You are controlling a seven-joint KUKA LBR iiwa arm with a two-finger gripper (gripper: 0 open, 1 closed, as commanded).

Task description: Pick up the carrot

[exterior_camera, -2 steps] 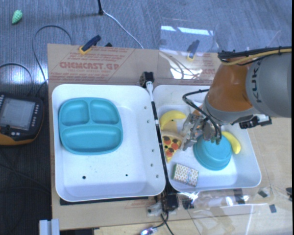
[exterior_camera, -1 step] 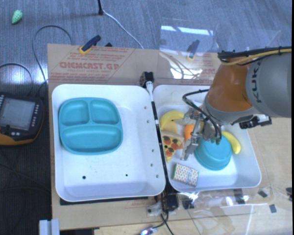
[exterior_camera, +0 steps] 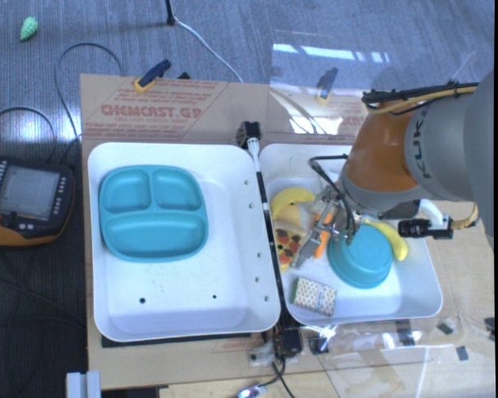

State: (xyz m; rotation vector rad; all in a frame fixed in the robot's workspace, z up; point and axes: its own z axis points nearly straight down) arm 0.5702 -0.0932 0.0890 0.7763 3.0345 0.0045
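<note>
**Gripper down among the toys in the right bin**

Brown sheeting on the desk (exterior_camera: 116,98) carries red lettering that reads roughly "CHEMCAST GP" (exterior_camera: 149,112); the last letters are hard to make out. White letters on the grey arm (exterior_camera: 448,152) run off the frame, with a "K" and part of a "U" legible. A handheld control pendant (exterior_camera: 23,199) with a dark screen lies on the floor to the left.

The left bin (exterior_camera: 183,305) holds a blue divided tray (exterior_camera: 153,212) with three compartments, sitting toward its far left.

The right bin (exterior_camera: 415,301) holds a yellow banana-like toy (exterior_camera: 290,199) at its far left, a small dotted flat piece (exterior_camera: 287,244) beside the dividing rim, a patterned square block (exterior_camera: 314,296) at the near edge, and a blue bowl (exterior_camera: 361,257) with a second yellow piece (exterior_camera: 395,240) just to its right. The carrot (exterior_camera: 319,240), a slim orange stick, lies slanted just left of the bowl, directly at the gripper (exterior_camera: 332,220). Whether the gripper's fingers are apart or closed on the carrot cannot be told from this angle.
</note>
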